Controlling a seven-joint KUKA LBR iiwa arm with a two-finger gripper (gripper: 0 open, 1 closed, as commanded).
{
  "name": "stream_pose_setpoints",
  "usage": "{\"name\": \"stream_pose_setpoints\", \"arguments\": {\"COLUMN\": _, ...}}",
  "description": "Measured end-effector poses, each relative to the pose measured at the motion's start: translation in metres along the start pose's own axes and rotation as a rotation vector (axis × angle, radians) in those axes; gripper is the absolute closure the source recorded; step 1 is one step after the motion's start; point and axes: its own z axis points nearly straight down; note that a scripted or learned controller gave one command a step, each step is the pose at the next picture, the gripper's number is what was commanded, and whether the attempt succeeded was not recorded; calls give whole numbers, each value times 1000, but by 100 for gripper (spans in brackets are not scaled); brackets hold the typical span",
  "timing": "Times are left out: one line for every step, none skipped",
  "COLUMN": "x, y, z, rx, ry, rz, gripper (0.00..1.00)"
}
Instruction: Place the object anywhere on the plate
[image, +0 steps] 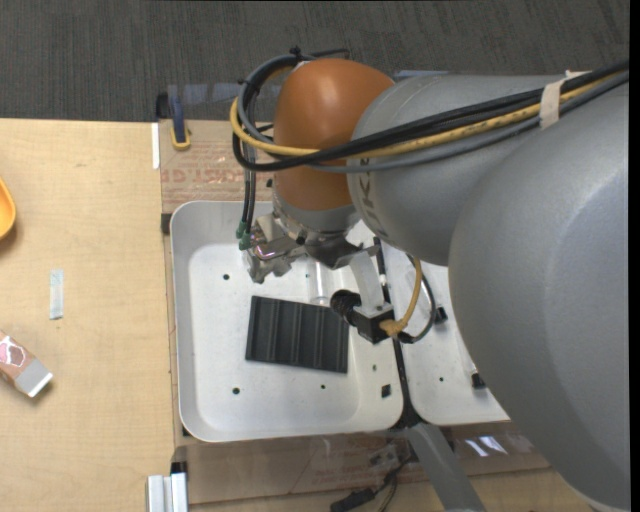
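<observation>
1. Two shallow white bins sit side by side on the bench; the left bin (200, 330) shows most of its floor, while the right bin (450, 385) is largely covered by the arm.
2. The grey arm (530, 230) reaches in from the right, with its orange band (325, 110) above the wrist and black and yellow cables (420, 135) running along it.
3. The gripper (318, 285) hangs over the far part of the left bin, just above the dark object's upper edge. Whether it is spread or pressed together cannot be told, as the wrist hides it.
4. A dark ribbed rectangular plate (298, 335) lies flat on the floor of the left bin, near its middle, slightly tilted. Nothing rests on its visible surface.
5. Which thing is the object to be placed cannot be told.
6. On the wooden table (90, 400) to the left lie a small grey strip (56, 295), a reddish-and-white packet (20, 365) near the edge, and part of an orange item (5, 208) at the left border.
</observation>
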Motion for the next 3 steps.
{"name": "stream_pose_setpoints", "arguments": {"x": 11, "y": -65, "z": -87, "rx": 0, "ry": 0, "rz": -166, "gripper": 100}}
{"name": "stream_pose_setpoints", "arguments": {"x": 34, "y": -80, "z": -53, "rx": 2, "ry": 1, "rz": -106, "gripper": 100}}
{"name": "stream_pose_setpoints", "arguments": {"x": 37, "y": -80, "z": 8, "rx": 5, "ry": 0, "rz": 174, "gripper": 100}}
